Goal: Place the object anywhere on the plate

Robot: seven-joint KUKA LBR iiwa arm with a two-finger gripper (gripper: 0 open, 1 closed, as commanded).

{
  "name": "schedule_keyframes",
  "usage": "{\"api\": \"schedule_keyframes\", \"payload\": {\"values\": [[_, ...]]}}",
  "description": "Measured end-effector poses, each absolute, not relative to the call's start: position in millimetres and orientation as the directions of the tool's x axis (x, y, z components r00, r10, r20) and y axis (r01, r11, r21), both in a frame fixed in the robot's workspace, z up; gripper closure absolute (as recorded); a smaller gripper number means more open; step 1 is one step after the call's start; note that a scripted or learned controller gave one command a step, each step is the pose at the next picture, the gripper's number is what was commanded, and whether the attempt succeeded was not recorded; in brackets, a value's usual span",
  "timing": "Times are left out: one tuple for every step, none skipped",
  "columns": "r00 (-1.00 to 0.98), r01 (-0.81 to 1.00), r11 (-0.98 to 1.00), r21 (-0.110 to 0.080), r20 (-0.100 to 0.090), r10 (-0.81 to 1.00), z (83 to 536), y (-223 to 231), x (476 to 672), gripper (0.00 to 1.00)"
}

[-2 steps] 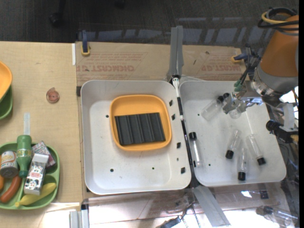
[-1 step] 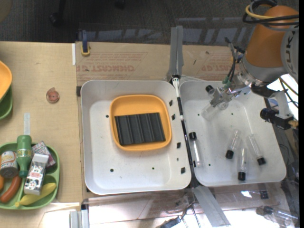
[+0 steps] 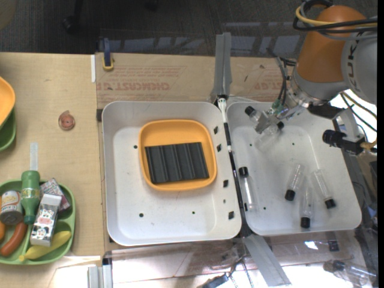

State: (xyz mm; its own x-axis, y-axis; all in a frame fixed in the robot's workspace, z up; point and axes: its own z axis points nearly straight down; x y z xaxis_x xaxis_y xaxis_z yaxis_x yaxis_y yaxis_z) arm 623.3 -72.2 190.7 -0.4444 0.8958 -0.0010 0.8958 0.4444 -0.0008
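The two-finger gripper point(image 3: 268, 122) sits over the upper left corner of the right white bin point(image 3: 336, 221), below the grey arm's orange band point(image 3: 327, 41). A clear plastic tube with a black cap point(image 3: 258, 116) appears to lie at the fingertips, its long axis running from upper left to lower right. Whether the tube sits between the fingers, and how far apart the jaws stand, cannot be determined: the parts are small and blurred.

The orange square plate with a dark ribbed insert point(image 3: 177, 153) rests in the left white bin point(image 3: 120, 221), to the left of the gripper and across the divider between the bins. Transfer therefore requires leftward travel.

Further capped tubes point(image 3: 309, 197) lie in the lower half of the right bin, well apart from the gripper.
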Motion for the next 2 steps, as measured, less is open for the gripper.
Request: {"api": "schedule_keyframes", "payload": {"values": [[-0.488, 0.873, 0.488, 0.0, -0.002, 0.873, 207.4, -46.7, 636.8, 1.0], [-0.542, 0.84, 0.542, -0.003, 0.001, 0.84, 190.3, -2.4, 637.8, 1.0]]}}
